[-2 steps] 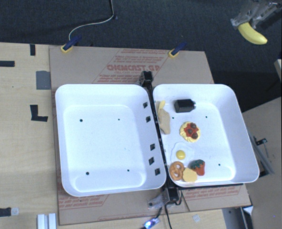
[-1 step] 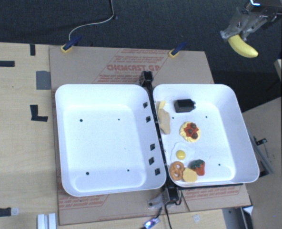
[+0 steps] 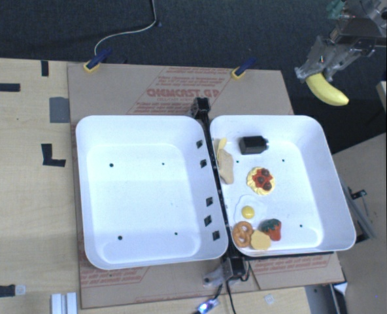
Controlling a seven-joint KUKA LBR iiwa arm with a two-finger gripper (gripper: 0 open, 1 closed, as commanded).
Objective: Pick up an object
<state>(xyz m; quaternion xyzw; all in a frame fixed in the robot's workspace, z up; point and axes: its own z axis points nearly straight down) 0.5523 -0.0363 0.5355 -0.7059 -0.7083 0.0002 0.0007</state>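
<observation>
My gripper (image 3: 313, 72) is raised at the upper right, beyond the back right corner of the right bin (image 3: 324, 175) and over the dark floor. A yellow banana (image 3: 327, 90) hangs from its fingers, its upper end pinched between them. In the right bin lie a black block (image 3: 252, 144), a round yellow piece with red topping (image 3: 261, 180), a small yellow disc (image 3: 248, 212), a pretzel (image 3: 242, 233), a red and green piece (image 3: 270, 226), a pale biscuit (image 3: 261, 241) and a tan slice (image 3: 225, 167) by the left wall.
The left bin (image 3: 141, 195) adjoins the right one along a black-clipped divider (image 3: 210, 175). Both rest on a cardboard sheet (image 3: 180, 90) held by blue and yellow clamps (image 3: 97, 59). A cable (image 3: 148, 18) runs across the dark floor behind.
</observation>
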